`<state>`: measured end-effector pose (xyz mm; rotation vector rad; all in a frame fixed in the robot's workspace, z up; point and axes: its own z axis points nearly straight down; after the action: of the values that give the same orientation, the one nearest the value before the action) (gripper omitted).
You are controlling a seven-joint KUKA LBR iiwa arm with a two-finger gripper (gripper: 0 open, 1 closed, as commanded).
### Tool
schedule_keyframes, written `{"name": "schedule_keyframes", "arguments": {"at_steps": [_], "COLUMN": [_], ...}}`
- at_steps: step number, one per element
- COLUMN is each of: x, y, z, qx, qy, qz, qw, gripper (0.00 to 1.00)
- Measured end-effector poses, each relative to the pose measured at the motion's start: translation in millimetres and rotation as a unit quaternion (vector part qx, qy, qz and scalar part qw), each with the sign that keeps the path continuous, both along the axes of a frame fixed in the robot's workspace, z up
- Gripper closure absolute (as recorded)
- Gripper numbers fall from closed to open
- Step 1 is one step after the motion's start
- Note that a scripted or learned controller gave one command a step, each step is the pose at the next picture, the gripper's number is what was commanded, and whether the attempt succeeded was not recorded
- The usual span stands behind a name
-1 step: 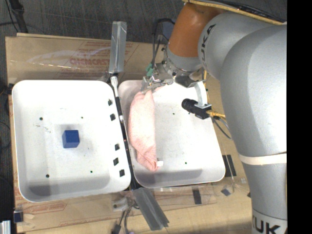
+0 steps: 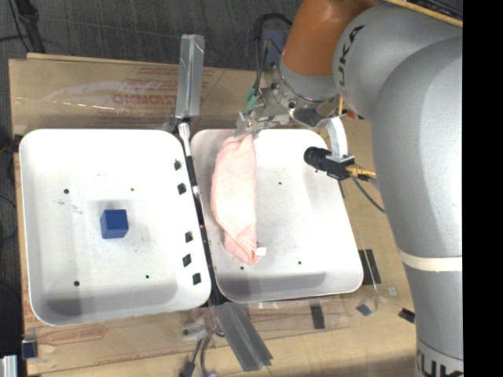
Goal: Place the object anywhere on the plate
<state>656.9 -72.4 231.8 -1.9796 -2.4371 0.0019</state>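
Pink cloth hangs pinched in the end effector, over the right bin.

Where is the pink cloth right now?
The pink cloth lies stretched along the left side of the right bin, its top end at the claw.

A pink cloth is lying along the right bin's nine o'clock side; its three o'clock half is lying open.

KUKA iiwa arm, seen from above.
Smooth grey rounded casing; orange band above the wrist; dark "KUKA" lettering on the shell; black cylindrical fitting with thin cable beside the metallic gripper.
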Motion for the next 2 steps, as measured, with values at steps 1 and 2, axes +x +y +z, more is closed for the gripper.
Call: {"name": "schedule_keyframes", "arguments": {"at_steps": [1, 2], "x": [-24, -48], "y": [54, 96], "z": [-7, -14], "qx": [0.0003, 0.0006], "qy": [0.002, 0.001], "qz": [0.201, 0.394], "qw": [0.9796, 0.919], "gripper": [1.0, 1.0]}}
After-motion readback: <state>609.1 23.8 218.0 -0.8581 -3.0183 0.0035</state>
